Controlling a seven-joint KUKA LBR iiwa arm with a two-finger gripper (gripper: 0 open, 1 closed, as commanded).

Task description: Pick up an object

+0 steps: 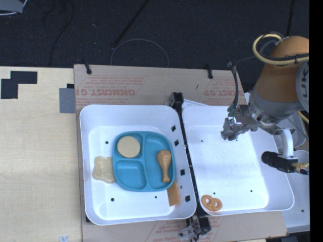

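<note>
1. Overhead, the gripper (230,133) hung above the right bin (282,198), near its upper middle; whether its fingers were spread or pressed together could not be told, and nothing showed between them.
2. A pretzel (211,203) lay at that bin's lower left corner, well apart from the gripper.
3. The left bin (96,210) held a blue divided tray (132,178) carrying a round cracker (128,146) and a drumstick (165,164).
4. A pale biscuit (103,169) touched the tray's left edge.

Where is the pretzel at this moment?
The pretzel lies in the right bin, in its near-left corner, close to the divider between the bins and far below the gripper.
</note>
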